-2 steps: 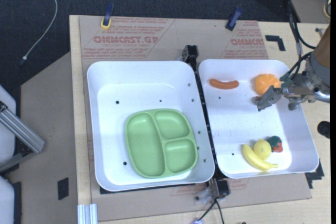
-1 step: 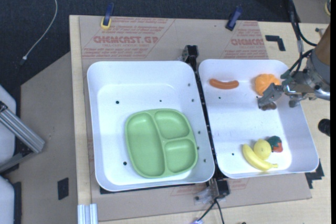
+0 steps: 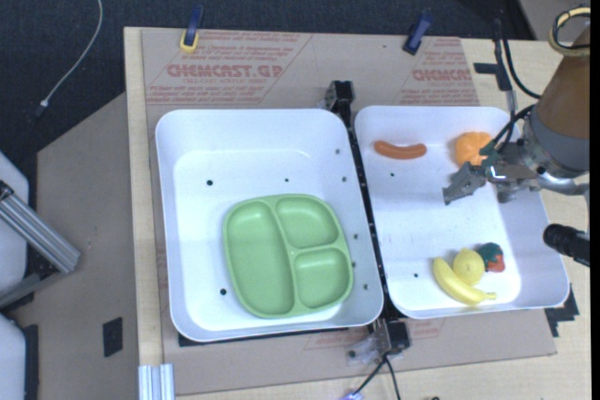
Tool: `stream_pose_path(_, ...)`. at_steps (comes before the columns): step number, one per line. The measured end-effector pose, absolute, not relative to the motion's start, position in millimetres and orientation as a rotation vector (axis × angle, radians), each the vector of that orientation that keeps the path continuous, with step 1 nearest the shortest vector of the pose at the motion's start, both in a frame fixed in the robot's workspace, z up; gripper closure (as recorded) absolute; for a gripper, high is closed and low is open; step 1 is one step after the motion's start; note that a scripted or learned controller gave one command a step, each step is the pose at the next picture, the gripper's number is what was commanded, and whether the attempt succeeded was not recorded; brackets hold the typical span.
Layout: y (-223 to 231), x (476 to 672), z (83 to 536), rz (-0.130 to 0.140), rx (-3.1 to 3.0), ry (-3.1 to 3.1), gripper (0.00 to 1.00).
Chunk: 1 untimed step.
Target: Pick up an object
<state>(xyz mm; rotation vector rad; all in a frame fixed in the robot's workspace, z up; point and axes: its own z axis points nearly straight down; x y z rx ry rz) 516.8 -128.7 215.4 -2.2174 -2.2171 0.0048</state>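
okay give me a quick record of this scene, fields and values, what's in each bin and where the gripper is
left bin: green divided plate
right bin: sausage and orange item at far end; banana, lemon and a small red and green item at near end
gripper: over right bin, beside the orange item
held: nothing seen between fingers

Divided plate [image 3: 286, 255] in left bin [image 3: 178, 145]; sausage [image 3: 400, 149], banana [image 3: 459, 284] in right bin [image 3: 412, 229].
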Motion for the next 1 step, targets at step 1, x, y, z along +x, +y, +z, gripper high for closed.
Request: stream_pose_path(1, -132.8, 518.8, 172.7, 0.003, -2.220, -2.219, 0.00)
